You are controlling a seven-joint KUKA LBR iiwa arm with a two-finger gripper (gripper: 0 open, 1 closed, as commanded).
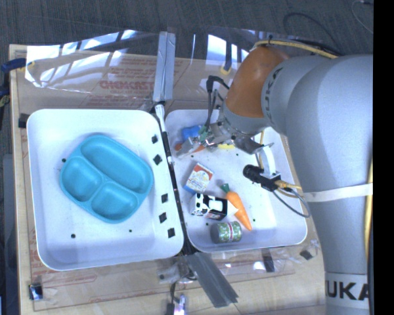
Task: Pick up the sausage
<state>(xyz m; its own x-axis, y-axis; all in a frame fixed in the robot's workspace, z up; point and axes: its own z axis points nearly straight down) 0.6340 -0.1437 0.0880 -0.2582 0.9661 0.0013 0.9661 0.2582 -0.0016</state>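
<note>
1. End effector. The gripper (211, 141) is low over the far end of the right bin (285, 225), hanging from the orange-banded wrist. You cannot tell from this view whether it is open or closed, and nothing can be seen held in it. Treat it as not confirmed.

2. Target. A small reddish piece (197, 148) lies just beside the gripper, on its left-bin side, close to a blue item (191, 133). This is probably the sausage, but it is too small and too hidden to be identified for certain.

3. Surrounding items. Nearer the camera in the same bin lie a small carton (198, 178), a black-and-white item (209, 205), a carrot (239, 212) and a green can (225, 231). The left bin (46, 241) holds a blue divided plate (105, 176).

4. Step in hand. Judge this as the approach or grasp attempt at the target; the lift is not yet done.

5. Next move. Confirm that the gripper is centred on the reddish piece and not on the blue item, close, then raise straight up. Check for the piece in the gripper before you count the pick as good.
</note>
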